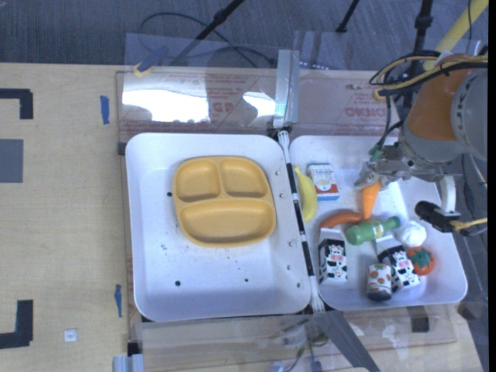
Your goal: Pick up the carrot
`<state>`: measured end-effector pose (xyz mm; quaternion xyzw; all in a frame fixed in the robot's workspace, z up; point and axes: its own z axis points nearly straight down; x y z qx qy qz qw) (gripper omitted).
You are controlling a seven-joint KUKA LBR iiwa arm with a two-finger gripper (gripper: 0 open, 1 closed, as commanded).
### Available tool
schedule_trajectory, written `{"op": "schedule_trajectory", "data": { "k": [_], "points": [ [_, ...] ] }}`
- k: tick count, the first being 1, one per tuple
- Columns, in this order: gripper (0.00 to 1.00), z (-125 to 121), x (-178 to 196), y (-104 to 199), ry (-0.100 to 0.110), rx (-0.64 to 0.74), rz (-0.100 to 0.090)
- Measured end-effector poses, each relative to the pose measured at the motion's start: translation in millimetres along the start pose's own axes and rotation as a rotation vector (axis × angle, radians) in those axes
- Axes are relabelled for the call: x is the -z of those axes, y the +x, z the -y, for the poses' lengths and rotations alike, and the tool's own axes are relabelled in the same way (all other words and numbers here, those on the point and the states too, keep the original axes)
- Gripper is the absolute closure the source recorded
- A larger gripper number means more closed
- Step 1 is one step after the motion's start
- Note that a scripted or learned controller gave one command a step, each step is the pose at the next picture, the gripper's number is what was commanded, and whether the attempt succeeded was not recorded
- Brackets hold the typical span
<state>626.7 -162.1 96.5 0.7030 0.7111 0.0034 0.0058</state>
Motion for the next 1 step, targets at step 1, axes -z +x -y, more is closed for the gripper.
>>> {"op": "schedule_trajectory", "data": {
  "k": [1],
  "points": [
    [1.00, -9.8, 67.5, -20.5, 0.012, -0.045, -0.002]
  ]
}}
